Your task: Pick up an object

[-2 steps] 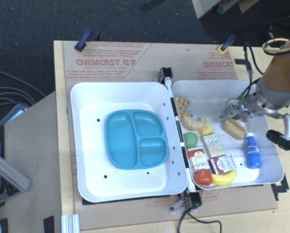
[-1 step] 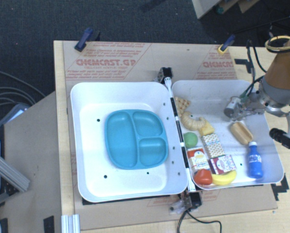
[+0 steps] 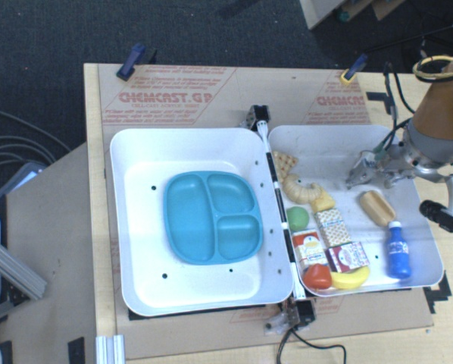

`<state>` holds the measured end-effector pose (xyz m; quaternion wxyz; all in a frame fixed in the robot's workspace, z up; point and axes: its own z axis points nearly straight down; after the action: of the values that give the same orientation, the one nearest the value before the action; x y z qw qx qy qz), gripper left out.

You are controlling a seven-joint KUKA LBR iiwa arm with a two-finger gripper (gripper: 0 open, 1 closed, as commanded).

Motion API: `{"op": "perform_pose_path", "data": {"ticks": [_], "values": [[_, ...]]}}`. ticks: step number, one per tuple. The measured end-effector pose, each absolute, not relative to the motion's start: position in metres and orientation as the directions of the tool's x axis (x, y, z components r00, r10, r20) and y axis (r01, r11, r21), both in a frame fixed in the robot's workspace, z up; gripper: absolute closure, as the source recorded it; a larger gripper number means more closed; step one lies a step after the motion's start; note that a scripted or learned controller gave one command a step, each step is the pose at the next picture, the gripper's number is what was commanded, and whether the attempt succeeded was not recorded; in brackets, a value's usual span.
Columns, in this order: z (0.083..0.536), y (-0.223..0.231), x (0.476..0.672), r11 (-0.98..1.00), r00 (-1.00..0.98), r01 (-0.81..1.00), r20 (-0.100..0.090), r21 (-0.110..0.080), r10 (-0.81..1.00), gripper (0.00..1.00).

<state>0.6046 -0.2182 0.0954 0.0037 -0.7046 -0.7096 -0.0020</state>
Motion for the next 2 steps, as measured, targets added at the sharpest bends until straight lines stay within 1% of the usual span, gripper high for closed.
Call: {"op": "perform_pose_path", "data": {"ticks": [1, 2], "values": [[0.085, -0.180, 0.665, 0.001, -0.001, 1.000, 0.000, 0.001, 1.000, 0.00], [0.085, -0.166, 0.667, 0.001, -0.001, 1.000, 0.000, -0.001, 1.000, 0.00]]}}
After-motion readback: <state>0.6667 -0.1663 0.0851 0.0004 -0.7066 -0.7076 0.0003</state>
